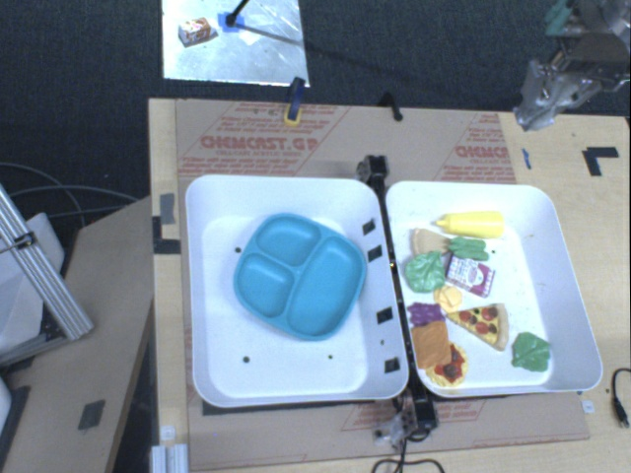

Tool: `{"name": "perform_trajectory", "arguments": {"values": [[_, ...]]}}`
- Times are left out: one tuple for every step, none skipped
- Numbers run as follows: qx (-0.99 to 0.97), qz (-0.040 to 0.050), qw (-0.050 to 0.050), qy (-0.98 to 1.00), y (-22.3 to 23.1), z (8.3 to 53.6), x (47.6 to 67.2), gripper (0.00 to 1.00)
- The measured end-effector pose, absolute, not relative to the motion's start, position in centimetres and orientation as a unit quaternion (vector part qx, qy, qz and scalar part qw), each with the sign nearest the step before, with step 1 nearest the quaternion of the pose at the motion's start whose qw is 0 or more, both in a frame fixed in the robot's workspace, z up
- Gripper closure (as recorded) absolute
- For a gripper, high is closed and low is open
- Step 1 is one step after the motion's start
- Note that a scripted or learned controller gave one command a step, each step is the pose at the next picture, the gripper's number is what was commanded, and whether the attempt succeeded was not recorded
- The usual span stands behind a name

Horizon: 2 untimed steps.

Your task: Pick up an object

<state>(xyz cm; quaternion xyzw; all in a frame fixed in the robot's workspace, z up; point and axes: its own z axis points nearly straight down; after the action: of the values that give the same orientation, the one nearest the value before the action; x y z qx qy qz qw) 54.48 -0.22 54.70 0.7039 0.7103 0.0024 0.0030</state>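
Two bins sat side by side: we saw a blue plate in the left bin and toy food, including a yellow bottle, in the right bin. Above the bench's far right corner hung the gripper; we couldn't tell its state.

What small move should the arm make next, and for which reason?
Probably bring the claw down and left toward the right bin. It hangs above the bench beyond the bin's far corner, while the yellow bottle and other toy foods lie inside.
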Motion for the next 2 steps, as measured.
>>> {"name": "perform_trajectory", "arguments": {"values": [[0.702,0.0012,-0.001,0.712,10.8,52.7,55.7,1.00],[0.708,-0.0018,-0.001,0.706,6.7,45.7,55.5,1.00]]}}
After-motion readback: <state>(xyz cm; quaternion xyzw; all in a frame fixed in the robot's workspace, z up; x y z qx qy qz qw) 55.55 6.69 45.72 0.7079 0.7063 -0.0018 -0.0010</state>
